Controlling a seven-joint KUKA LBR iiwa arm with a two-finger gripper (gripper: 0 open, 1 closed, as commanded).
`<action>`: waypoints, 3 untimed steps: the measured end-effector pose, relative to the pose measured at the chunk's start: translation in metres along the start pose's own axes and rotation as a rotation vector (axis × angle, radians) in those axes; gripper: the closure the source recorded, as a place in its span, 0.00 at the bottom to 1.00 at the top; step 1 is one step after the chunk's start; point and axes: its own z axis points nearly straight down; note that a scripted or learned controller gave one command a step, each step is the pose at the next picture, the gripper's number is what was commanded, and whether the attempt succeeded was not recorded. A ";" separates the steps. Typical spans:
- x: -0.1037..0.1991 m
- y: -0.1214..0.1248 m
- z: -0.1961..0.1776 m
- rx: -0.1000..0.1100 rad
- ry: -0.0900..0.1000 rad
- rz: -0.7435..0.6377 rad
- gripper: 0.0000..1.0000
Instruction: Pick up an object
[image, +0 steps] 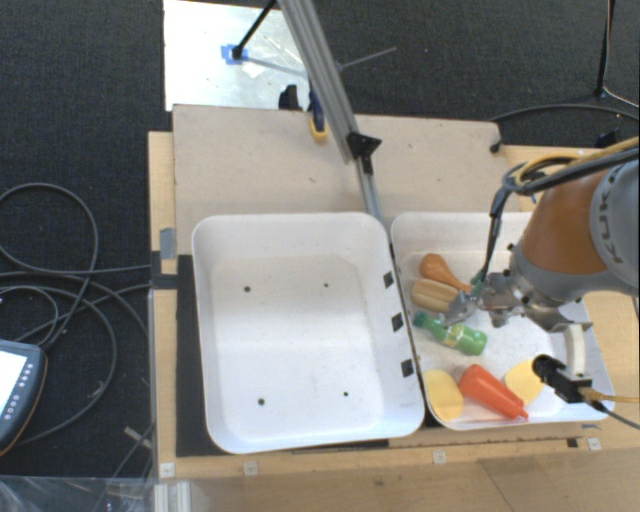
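Everything was placed against the right bin (420, 228), whose near rim lay closest to the camera. Just inside that rim a yellow piece (444, 394), an orange cone (491, 391) and a yellow disc (523, 380) were lined up side by side, the cone touching the disc. Farther in, near the bin's middle, a green bottle (455, 333) was seen lying on its side, and the gripper (466, 303) was set low just above its far end, close to or touching it; whether it was spread or pinching could not be told, since the tips were lost against the clutter. Beyond the bottle a tan block (433, 294) and an orange-brown piece (437, 268) lay touching each other, toward the bin's far wall. The bottle was judged the likely target: it looked like a light, stiff plastic toy, smooth and rounded, so it would probably roll or slip if nipped at an end. A hold across its middle, with the jaws square to its long axis, was judged safest. Nothing there appeared fragile.
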 end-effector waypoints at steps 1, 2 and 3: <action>0.000 0.002 -0.015 -0.009 -0.001 0.000 1.00; 0.003 0.002 -0.078 -0.014 -0.003 -0.005 1.00; 0.003 0.003 -0.099 -0.010 -0.002 -0.005 1.00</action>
